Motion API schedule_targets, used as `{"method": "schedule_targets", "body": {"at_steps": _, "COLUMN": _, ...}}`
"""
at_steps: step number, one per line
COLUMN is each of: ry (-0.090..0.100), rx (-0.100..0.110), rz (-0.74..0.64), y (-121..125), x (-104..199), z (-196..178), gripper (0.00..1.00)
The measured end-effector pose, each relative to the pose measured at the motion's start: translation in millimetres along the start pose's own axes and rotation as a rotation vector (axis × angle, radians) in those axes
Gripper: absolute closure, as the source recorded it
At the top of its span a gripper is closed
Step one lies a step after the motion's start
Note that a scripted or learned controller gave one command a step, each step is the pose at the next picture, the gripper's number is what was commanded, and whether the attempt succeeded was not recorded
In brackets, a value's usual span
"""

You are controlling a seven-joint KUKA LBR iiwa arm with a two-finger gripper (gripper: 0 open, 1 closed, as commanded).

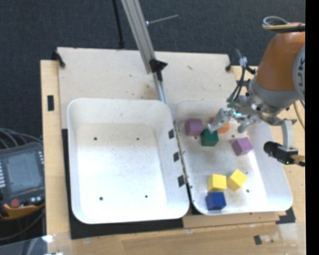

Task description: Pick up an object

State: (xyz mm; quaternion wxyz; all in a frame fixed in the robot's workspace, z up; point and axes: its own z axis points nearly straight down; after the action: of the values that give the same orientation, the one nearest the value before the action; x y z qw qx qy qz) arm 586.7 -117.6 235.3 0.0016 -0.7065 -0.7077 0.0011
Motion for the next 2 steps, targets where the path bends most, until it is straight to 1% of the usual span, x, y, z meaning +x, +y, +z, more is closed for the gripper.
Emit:
{"method": "schedule_targets", "body": {"at_steps": 1, "ry": -0.001, "rx": -0.005, "rz": 0.001, "y": 1, "x": 0, "z": -2, "gripper": 0.00}}
{"method": "schedule_targets", "body": {"at_steps": 2, "ry": -0.002, "rx": -0.001, "rz": 0.003, "y": 6, "x": 3, "z": 42, "gripper": 0.00}}
